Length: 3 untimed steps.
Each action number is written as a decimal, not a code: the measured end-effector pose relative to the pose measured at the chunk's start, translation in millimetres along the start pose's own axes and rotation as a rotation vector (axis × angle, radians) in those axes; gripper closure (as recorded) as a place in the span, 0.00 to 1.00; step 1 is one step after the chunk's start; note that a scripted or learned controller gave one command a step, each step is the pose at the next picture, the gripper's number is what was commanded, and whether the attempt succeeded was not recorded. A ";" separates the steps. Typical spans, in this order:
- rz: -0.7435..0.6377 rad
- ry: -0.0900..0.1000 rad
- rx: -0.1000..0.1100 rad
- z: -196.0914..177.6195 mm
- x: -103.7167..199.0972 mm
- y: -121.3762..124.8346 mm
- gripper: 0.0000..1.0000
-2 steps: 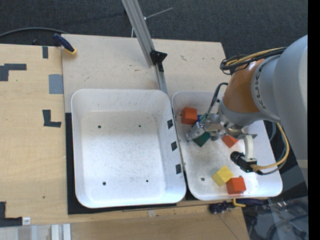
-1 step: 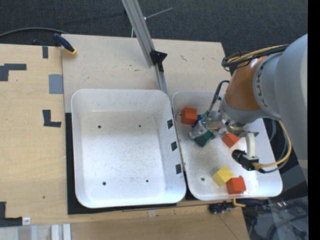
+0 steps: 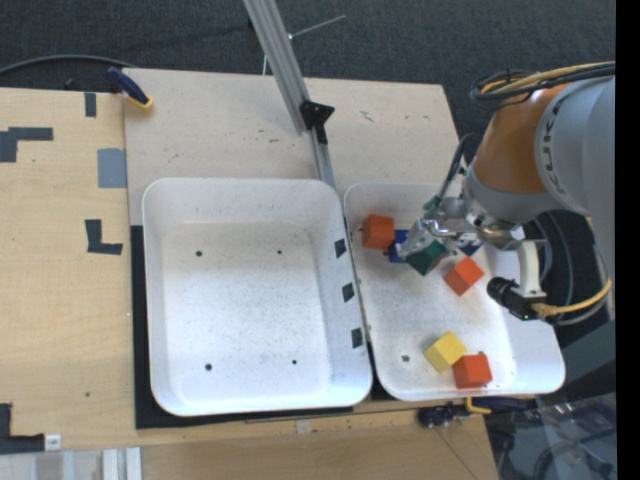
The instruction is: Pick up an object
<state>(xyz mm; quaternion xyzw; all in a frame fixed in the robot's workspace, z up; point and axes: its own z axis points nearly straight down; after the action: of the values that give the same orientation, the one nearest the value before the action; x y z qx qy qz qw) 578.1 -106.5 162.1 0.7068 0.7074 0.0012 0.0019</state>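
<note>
Gripper [image 3: 425, 236] over green block [image 3: 427, 258] | orange cube [image 3: 377, 232] beside | blue piece [image 3: 399, 245] between

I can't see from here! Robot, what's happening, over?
Gripper low in right bin, fingers unclear. Green block and blue block right under it. Orange block alongside.

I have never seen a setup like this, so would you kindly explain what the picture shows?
One camera looks down at a slant on a bench with two shallow white bins. The grey and orange robot arm reaches in from the right. Its claw is low in the right bin, over a green block and a blue piece. Nearby lie an orange block, another orange block, a yellow block and a red block. Whether anything is gripped is unclear. The left bin sits beside it.
</note>
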 end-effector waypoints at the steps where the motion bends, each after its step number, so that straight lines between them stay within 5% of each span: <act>1: 0.000 0.000 0.001 -44.3 -5.7 -2.1 1.00; 2: 0.000 0.001 0.002 -74.9 -5.5 -1.2 1.00; 3: -0.005 0.003 0.005 -80.5 44.3 -10.4 1.00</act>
<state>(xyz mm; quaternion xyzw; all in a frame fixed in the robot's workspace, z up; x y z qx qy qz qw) 567.3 -62.1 242.5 0.7051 0.7092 0.0002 -0.0009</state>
